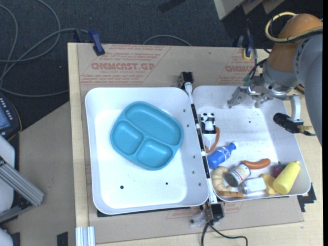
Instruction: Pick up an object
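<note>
Bench (77, 137), brown board surface, carries two white bins side by side. Left bin (102, 188) holds a blue divided plate (147, 135), tilted, near its centre. Right bin (256, 132): clutter packed toward the 6 o'clock edge, upper half bare. Arm (300, 50) enters at 2 o'clock of the right bin, orange band uppermost. Gripper (249, 97) hangs over the bin's 12 o'clock rim, fingers spread, nothing between them. Candidate objects, well apart from the gripper: yellow bottle (287, 177) at 5 o'clock; blue bottle (220, 155) beside the divider; sausage (255, 163) between them; small panda figure (207, 122) at 9 o'clock.
</note>
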Motion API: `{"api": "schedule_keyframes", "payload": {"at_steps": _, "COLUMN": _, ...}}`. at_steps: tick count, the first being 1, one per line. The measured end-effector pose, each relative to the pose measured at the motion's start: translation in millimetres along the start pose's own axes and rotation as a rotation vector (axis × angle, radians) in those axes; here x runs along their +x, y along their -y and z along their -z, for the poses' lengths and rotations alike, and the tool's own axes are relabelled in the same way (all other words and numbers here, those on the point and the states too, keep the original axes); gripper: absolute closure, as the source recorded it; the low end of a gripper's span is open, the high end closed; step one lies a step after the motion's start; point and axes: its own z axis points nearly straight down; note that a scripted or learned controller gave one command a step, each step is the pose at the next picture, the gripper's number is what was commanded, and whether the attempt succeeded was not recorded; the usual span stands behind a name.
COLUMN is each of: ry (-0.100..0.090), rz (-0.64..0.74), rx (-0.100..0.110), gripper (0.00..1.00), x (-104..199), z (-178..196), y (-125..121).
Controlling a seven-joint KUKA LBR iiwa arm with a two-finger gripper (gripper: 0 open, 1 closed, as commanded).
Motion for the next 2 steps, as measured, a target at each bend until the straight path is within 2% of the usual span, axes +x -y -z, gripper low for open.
{"api": "schedule_keyframes", "payload": {"at_steps": 1, "ry": -0.016, "rz": -0.002, "rx": 0.006, "gripper": 0.00, "x": -51, "z": -14, "y": 60}}
{"api": "schedule_keyframes", "payload": {"at_steps": 2, "ry": -0.009, "rz": -0.005, "rx": 0.019, "gripper": 0.00, "x": -8, "z": -15, "y": 195}}
